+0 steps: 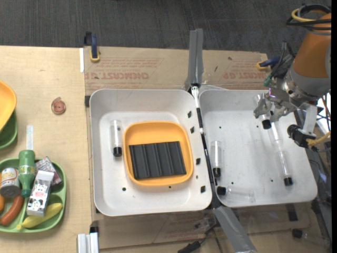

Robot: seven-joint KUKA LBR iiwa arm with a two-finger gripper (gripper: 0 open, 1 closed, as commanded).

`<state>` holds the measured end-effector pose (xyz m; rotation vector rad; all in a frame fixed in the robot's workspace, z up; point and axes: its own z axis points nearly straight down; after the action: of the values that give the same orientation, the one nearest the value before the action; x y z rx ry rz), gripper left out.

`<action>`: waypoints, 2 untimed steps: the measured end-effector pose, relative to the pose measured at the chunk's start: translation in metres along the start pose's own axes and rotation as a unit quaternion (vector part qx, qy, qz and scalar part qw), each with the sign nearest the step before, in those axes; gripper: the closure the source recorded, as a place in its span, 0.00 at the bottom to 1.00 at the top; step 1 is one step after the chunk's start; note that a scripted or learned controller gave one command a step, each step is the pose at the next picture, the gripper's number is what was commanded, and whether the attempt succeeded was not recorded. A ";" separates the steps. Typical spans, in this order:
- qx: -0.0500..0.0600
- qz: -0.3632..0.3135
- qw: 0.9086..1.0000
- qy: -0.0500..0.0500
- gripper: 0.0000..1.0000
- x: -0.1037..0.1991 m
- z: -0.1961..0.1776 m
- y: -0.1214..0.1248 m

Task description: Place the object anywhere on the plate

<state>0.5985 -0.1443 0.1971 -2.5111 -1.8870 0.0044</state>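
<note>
An orange plate (158,132) lies in the left bin (100,194). A black ridged rectangular block (158,159) rests flat on the plate, covering its middle and front. My gripper (267,113) hangs over the far right part of the right bin (247,109), well away from the plate. Just below it starts a long clear tube with black ends (277,152), which runs toward the bin's front right. Whether the gripper touches the tube's upper end I cannot tell.
A clear tube with a black cap (115,138) lies left of the plate. In the right bin, another capped tube (215,158) lies by the left wall and a third one (235,194) at the front. A green tray (52,212) of toy food stands far left.
</note>
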 end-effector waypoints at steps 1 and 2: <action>0.000 -0.055 0.998 0.000 1.00 0.036 0.025 0.049; 0.002 -0.144 0.990 0.000 1.00 0.069 0.007 0.041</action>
<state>0.6573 -0.0893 0.1896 -2.2107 -2.2267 0.0095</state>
